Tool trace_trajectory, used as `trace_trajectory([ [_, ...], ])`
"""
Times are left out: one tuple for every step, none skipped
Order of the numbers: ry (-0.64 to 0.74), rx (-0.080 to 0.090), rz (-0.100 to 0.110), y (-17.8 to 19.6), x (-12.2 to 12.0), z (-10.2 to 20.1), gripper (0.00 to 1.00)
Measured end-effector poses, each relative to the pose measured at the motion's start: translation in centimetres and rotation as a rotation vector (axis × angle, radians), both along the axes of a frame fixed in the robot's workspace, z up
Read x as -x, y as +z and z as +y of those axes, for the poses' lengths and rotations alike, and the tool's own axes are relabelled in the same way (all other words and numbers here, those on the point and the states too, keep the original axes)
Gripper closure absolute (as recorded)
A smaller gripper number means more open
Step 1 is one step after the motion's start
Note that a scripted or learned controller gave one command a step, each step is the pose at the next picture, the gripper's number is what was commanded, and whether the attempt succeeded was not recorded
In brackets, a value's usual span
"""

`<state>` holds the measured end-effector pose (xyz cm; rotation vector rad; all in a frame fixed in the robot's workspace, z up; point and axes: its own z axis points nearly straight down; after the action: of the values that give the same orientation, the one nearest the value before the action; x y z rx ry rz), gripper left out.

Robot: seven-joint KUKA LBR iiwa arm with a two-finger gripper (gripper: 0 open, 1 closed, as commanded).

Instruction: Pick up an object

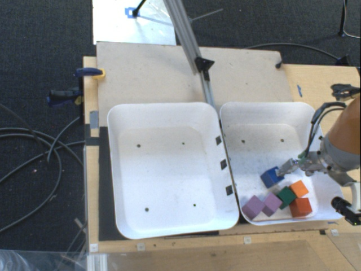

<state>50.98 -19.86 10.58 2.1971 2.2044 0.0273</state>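
Several small blocks lie in the near right corner of the right bin [265,123]. A blue cube [271,176] sits furthest left, apart from the others. Two purple blocks [253,206] [271,203], a green block [287,197], an orange block [299,188] and a red-orange block [301,206] cluster along the near wall. My gripper [294,165] hangs low over the bin, just right of the blue cube and above the orange block. The arm's orange band [345,130] is at the right edge.
The left bin [163,168] lies beside the right one, with a shared rim between them. A slanted metal pole [186,33] crosses the back of the bench. Clamps [84,72] and cables [34,145] lie off the left side.
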Motion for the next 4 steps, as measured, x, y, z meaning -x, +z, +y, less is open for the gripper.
trace_trajectory([
  [-0.003, -0.001, -0.001, 0.0, 0.1, 0.1, 0.0],
  [-0.002, -0.002, 0.0, 0.0, 0.1, 0.4, 0.0],
  [0.007, 0.002, 0.001, -0.1, -7.5, 5.6, 0.0],
  [-0.004, -0.009, -0.005, -0.1, -9.4, 9.3, 0.0],
])
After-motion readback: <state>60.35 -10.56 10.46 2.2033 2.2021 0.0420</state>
